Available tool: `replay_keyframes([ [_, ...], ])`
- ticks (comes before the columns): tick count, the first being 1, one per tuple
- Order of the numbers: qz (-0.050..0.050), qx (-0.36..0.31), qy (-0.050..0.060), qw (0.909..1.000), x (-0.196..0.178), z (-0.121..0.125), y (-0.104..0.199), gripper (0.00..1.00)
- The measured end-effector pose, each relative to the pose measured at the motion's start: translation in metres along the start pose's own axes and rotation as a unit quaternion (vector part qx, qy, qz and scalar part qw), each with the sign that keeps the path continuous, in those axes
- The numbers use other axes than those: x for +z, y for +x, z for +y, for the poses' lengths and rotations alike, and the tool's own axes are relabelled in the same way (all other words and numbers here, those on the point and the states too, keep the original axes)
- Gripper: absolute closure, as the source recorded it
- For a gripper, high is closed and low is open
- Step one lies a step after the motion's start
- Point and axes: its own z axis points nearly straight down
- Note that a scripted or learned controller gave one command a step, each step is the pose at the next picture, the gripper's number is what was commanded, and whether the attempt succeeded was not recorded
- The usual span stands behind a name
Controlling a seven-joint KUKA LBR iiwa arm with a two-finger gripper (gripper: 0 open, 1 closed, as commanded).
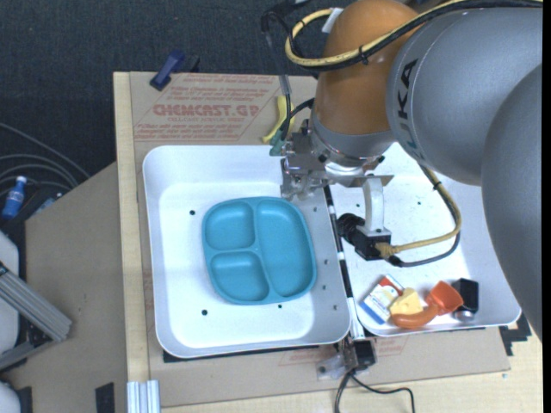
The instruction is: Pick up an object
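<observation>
Hanging at the far edge of the left bin (164, 231), the hand (297, 175) is seen just beyond the blue divided plate (256, 249), which lies flat below it toward the camera; its grip cannot be told.

A divided plate (256, 249) lies in the left bin (172, 291); small items (411, 304) lie in the right bin (495, 312).
</observation>
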Motion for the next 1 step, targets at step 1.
replay_keyframes([
  [1,0.000,0.000,0.000,1.0000,-0.0101,0.0343,0.0119,1.00],
])
